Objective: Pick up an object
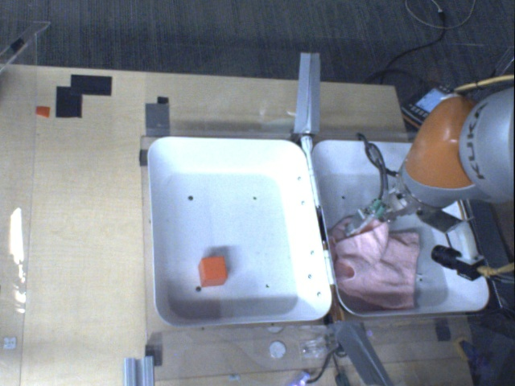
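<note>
At the near edge of the right bin (451,300) lies a crumpled pink cloth (376,265), filling much of that bin's left half and reaching its near wall. In the left bin (169,215) sits 1 small orange block (213,271) (toward the near-left part of the floor, well apart from the cloth). Farther back, the gripper (385,210) is at the cloth's far edge; whether it is spread or pinching cannot be told. Behind it, the arm's orange band (438,147) bulks over the right bin's far corner.
</note>
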Action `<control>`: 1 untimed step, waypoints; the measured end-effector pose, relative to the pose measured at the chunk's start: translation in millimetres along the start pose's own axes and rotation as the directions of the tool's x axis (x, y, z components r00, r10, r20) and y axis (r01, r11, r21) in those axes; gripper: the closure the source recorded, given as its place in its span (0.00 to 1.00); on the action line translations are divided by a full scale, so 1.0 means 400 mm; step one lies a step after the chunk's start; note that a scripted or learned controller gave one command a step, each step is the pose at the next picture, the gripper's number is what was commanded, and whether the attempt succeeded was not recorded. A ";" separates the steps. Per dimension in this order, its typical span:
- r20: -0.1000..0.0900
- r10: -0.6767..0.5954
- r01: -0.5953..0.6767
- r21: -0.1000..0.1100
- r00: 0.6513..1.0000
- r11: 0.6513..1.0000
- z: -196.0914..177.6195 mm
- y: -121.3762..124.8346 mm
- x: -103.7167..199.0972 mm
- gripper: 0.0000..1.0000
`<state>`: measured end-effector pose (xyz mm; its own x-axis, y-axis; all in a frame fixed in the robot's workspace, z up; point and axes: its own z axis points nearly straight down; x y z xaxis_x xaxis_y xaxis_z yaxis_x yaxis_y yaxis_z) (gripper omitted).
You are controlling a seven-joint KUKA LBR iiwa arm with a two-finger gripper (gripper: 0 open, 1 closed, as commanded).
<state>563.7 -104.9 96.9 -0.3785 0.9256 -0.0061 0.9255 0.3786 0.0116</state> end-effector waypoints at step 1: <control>0.003 0.143 -0.143 -0.005 0.990 0.990 0.012 0.024 0.024 0.00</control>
<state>569.3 -92.5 92.2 -0.2425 0.9701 -0.0070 0.9700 0.2425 0.0170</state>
